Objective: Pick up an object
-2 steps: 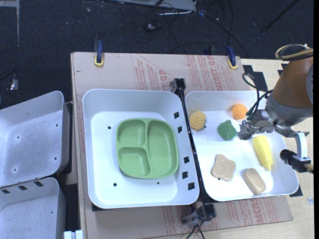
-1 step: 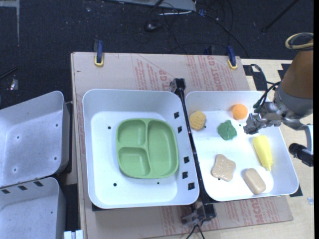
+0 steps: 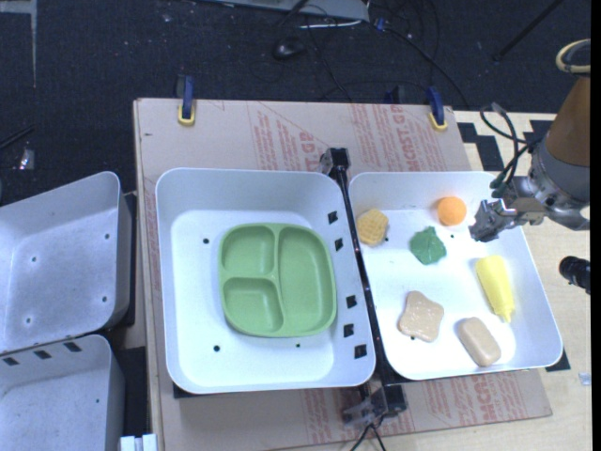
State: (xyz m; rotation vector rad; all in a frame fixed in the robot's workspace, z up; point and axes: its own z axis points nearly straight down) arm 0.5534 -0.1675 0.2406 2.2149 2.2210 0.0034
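Note:
The right bin (image 3: 526, 360) holds several small objects. An orange ball (image 3: 452, 210) lies at the back, with a round waffle-like biscuit (image 3: 373, 226) to its left. A green leafy piece (image 3: 428, 246) sits near the middle. A yellow corn-like piece (image 3: 496, 287) lies at the right, a tan flower-shaped biscuit (image 3: 421, 317) and a beige oval piece (image 3: 479, 340) at the front. My gripper (image 3: 488, 222) hangs over the bin's back right, just right of the orange ball and above the yellow piece. Nothing shows between it and the bin floor.
The left bin (image 3: 183, 252) carries a green divided plate (image 3: 278, 279). A black divider with clips (image 3: 352, 252) runs between the bins. Blue and yellow clamps (image 3: 186, 101) hold the cardboard base at the back. Grey trays (image 3: 56, 252) lie at far left.

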